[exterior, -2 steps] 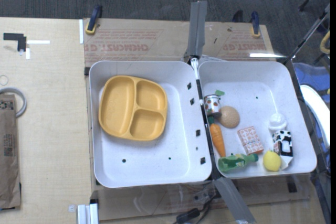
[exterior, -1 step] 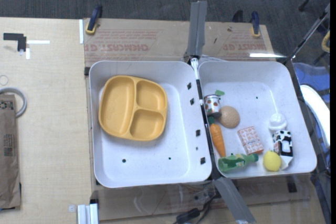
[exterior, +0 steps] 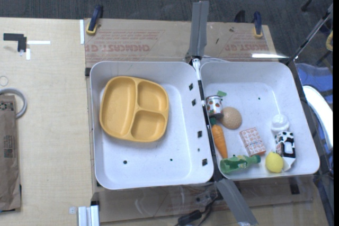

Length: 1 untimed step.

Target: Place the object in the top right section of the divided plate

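A yellow divided plate lies in the left bin, toward its upper left, with one large section on the left and two smaller ones on the right. All three sections hold nothing. The right bin holds several small things: a small can, a round brown ball, an orange carrot, a pink patterned box, a green bottle, a yellow lemon and a black-and-white milk bottle.
A grey divider bar runs between the bins at the back. Cardboard lies behind the bins, held by blue-and-yellow clamps. A brown paper bag sits on the bench at the far left.
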### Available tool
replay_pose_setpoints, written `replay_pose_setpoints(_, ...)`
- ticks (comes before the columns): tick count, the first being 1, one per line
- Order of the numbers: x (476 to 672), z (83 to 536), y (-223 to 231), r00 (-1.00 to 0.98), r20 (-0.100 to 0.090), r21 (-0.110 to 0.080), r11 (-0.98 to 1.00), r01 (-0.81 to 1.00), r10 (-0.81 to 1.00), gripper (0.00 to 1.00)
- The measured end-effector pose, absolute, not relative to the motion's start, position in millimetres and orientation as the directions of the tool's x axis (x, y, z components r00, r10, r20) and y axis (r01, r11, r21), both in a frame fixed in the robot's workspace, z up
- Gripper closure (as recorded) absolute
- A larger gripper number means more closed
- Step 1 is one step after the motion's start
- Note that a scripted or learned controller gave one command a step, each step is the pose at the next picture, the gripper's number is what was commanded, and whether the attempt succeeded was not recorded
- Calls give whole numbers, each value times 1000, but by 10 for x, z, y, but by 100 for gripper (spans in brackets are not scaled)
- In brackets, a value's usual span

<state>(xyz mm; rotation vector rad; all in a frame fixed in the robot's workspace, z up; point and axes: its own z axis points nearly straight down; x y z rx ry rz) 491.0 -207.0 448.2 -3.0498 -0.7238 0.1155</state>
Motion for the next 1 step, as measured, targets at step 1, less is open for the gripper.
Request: replay_pose_setpoints(1, 4925, 4541, -2067, 889, -80, -25, -892, 451, 452, 100)
